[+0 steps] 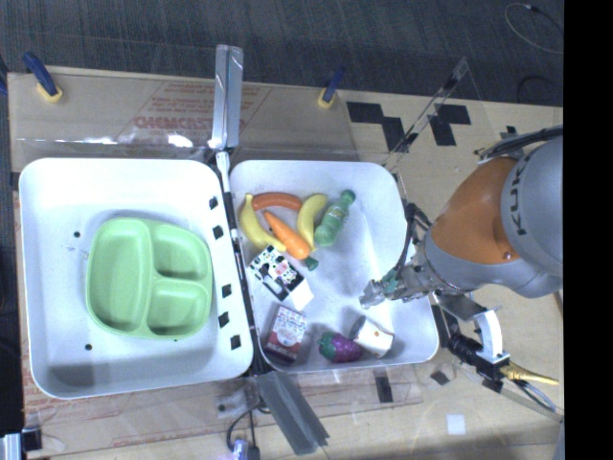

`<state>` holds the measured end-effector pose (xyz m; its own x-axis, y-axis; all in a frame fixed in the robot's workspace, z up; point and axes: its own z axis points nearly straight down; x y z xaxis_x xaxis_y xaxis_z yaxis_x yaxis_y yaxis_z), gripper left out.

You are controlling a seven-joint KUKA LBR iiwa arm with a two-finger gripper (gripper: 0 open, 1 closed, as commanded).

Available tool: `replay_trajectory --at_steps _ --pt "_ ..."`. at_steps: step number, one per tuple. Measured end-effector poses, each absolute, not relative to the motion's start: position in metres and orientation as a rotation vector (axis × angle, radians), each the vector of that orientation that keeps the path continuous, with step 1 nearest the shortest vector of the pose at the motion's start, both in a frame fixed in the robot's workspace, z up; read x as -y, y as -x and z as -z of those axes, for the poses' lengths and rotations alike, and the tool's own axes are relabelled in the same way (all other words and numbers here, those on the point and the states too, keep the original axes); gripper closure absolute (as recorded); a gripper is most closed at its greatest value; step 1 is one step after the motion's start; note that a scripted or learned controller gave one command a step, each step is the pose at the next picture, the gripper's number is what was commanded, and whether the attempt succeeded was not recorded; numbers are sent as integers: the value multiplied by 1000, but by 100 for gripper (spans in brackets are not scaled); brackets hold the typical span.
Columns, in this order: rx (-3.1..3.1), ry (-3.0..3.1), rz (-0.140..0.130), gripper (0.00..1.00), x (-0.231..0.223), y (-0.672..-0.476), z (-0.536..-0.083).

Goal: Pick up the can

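Can (286, 333): lain on its side at the near edge of the right bin (383, 185), beside the divider.
Gripper (375, 293): seen low over the right bin near its right wall, apart from the can; whether the jaws are spread cannot be told.
Grapes (339, 347): found just right of the can.
Plate (149, 276): set in the left bin (48, 257).

Tan bench (402, 123) under two white bins (38, 257) (side by side, touching).
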<state>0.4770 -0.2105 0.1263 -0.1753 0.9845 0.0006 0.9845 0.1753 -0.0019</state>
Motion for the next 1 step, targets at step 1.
replay_trajectory --at_steps 1 --pt "2407 2016 -2 0 210 -477 -126"
